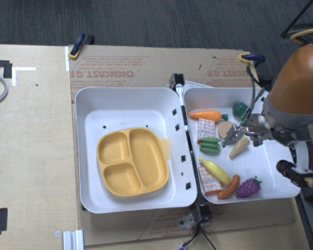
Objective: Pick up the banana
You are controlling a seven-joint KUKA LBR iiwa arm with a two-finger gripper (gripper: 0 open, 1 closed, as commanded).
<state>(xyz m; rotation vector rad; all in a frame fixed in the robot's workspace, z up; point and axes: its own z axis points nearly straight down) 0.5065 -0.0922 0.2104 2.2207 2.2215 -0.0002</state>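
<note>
Nearest us, at lower right of the frame, the right-hand shallow white bin [281, 191] holds a purple plastic grape bunch [249, 187], a reddish toy sausage [228, 187] and the yellow toy banana [215, 171]. We see the banana lying below and left of the two-finger gripper [232, 136], apart from it, fingers spread and holding nothing. Farther up sits an orange toy carrot [204, 115]. At centre, the left-hand white bin [88, 155] holds a yellow three-compartment plastic plate [132, 161].

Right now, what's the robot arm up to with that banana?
Gripper hovering mid right bin. Banana lying untouched nearer the front. Sausage and card touching it.
</note>
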